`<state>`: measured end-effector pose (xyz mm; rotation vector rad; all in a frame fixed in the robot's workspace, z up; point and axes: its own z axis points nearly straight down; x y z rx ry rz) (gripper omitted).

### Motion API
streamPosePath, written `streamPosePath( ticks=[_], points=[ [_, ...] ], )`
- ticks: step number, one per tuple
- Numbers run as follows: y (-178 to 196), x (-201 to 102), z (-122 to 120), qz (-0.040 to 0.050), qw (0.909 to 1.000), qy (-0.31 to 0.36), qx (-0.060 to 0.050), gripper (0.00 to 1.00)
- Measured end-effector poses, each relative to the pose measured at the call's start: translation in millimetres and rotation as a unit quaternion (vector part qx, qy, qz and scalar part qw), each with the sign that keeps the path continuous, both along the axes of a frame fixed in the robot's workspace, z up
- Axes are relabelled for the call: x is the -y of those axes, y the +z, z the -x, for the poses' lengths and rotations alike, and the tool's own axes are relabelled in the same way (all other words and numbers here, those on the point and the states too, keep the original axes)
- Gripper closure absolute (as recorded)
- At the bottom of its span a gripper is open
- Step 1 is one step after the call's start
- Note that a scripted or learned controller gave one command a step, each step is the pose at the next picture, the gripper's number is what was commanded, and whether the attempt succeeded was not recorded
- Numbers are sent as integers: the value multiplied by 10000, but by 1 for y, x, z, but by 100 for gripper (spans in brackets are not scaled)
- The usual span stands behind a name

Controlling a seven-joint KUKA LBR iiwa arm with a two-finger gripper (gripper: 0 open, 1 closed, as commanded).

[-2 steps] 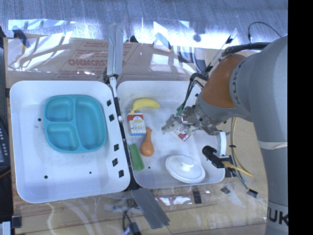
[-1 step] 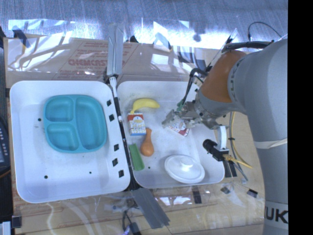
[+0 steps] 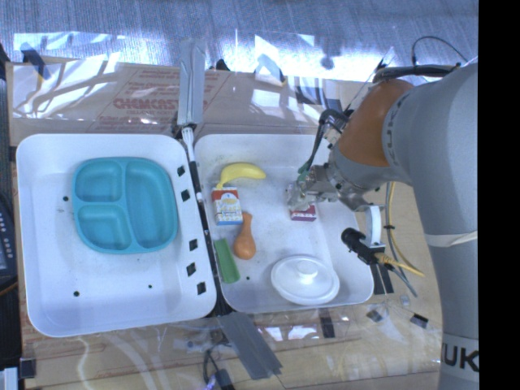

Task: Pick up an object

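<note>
My gripper [image 3: 302, 199] reaches into the right bin [image 3: 349, 295] from the right and hangs low over a small red and white box [image 3: 304, 213] near the bin's right side. The gripper's body covers the top of that box. To its left lie a yellow banana [image 3: 243, 171], a small carton with a red and white label [image 3: 227, 205], an orange drumstick-shaped toy [image 3: 244, 237] and a green stick [image 3: 226, 260]. A white round lid with a knob [image 3: 305, 279] sits near the bin's front.
The left bin [image 3: 49, 299] holds a teal divided plate [image 3: 124, 202]. A black divider strip with clips [image 3: 197, 234] runs between the two bins. Bare white floor lies in the right bin behind the gripper, towards the back wall.
</note>
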<state>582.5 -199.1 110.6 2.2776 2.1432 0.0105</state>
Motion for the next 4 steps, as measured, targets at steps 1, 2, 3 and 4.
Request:
streamPosePath(
  ticks=[1,2,3,4],
  points=[
    [0,0,0,0,10000,0,-2,0],
    [9,-1,0,-5,10000,18,-14,100],
    [-6,-7,56,-36,9979,642,-105,100],
    [-20,-45,-60,-30,9967,803,-89,100]
  ],
)
